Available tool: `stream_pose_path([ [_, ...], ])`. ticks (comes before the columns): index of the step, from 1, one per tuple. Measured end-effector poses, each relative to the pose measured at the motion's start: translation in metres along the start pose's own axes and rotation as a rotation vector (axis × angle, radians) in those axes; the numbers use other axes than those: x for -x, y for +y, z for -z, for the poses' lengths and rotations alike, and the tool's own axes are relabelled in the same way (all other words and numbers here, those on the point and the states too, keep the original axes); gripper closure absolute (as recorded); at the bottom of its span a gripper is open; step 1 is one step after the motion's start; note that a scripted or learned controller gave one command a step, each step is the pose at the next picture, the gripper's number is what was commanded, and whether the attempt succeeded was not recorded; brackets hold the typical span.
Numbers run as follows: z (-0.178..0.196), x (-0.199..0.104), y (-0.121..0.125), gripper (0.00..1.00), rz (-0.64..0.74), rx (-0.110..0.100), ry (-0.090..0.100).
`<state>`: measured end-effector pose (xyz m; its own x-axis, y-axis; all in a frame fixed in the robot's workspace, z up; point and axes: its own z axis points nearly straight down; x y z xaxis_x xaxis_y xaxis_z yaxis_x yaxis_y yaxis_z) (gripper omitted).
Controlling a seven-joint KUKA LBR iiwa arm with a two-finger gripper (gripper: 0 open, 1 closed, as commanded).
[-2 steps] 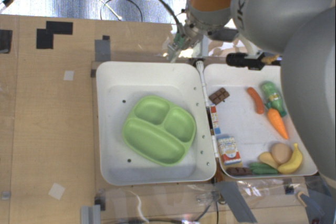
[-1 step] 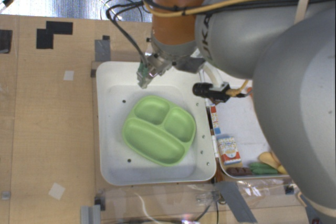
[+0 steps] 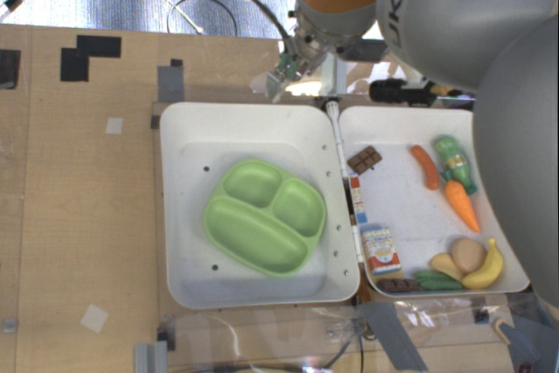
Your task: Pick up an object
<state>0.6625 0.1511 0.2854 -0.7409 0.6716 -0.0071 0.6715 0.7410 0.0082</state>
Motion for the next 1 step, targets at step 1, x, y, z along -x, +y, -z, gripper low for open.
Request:
stream_pose_path([
  [1,-0.0451,-0.0575,0.0516,1.0,-0.071,-0.004,0.006],
])
